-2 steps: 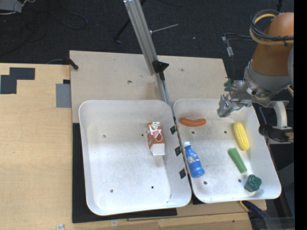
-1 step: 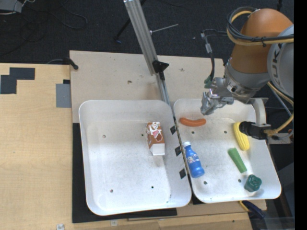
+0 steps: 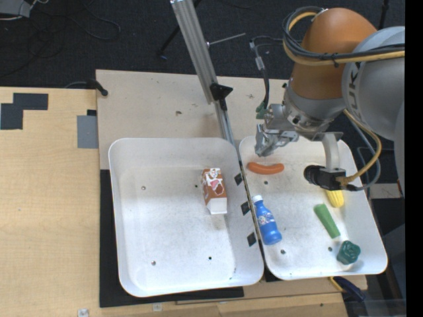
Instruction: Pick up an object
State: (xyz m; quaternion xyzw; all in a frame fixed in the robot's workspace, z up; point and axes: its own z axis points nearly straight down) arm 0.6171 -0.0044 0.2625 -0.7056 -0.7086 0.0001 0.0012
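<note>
Nearest the camera, along the right bin's (image 3: 370, 266) front edge, a dark green lump (image 3: 348, 251) sits in the corner, with a light green stick (image 3: 326, 220) lying just behind it. Beside the divider between the bins, a blue bottle (image 3: 267, 221) lies on its side, cap pointing away. Across in the left bin (image 3: 152, 243), a small brown-and-white carton (image 3: 215, 191) stands alone near the right wall, well apart from everything else.

Farther back in the right bin, a yellow piece (image 3: 336, 197) rests under a black fitting, and an orange sausage (image 3: 265, 168) lies flat by the divider. The gripper (image 3: 267, 149) hangs right above the sausage's left half, fingers pointing down, so the sausage looks like the pick target. Nothing is seen between the fingers, but how far apart they stand cannot be told from this angle. The sausage lies low and round, so the fingers would probably need to straddle it across its width.
</note>
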